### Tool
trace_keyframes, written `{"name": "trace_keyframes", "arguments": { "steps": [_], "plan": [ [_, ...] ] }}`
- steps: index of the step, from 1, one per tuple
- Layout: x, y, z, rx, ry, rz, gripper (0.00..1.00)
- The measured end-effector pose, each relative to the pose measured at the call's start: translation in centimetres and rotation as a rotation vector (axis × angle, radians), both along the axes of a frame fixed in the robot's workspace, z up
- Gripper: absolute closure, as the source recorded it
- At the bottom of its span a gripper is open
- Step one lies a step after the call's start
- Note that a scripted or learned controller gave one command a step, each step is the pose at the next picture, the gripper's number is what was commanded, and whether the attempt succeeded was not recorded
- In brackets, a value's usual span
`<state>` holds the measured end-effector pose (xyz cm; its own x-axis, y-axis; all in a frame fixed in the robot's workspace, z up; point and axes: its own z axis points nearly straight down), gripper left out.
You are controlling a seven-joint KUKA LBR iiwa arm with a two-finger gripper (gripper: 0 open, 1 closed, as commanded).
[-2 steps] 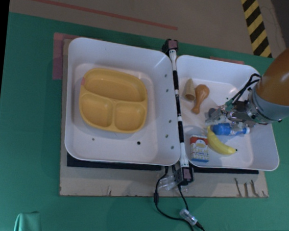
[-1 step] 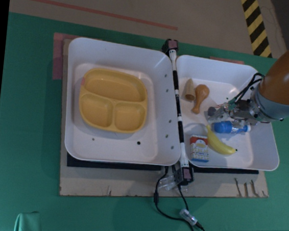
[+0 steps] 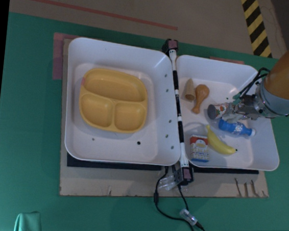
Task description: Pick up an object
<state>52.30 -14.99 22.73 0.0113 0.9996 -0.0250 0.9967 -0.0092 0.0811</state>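
Gripper low in right bin, jaws' state can't tell; can & bottle crowd it, could knock one, miss grab

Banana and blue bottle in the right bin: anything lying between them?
No. In the camera view, the banana and the blue bottle lie close together with bare white bin floor between them. The hand is above the bottle.

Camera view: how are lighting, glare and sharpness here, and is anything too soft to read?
Camera view: lighting even, shadows faint; mild glare on the left bin's rim; overall slightly soft; the tool by the blue bottle is a blurred tangle, and the small box's label is unreadable.
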Motion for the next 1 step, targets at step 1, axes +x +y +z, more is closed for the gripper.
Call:
{"name": "trace_keyframes", "arguments": {
  "steps": [1],
  "plan": [
    [8.57,-3.93,-4.0,0.018,0.063,0.004,1.0]
  ]
}}
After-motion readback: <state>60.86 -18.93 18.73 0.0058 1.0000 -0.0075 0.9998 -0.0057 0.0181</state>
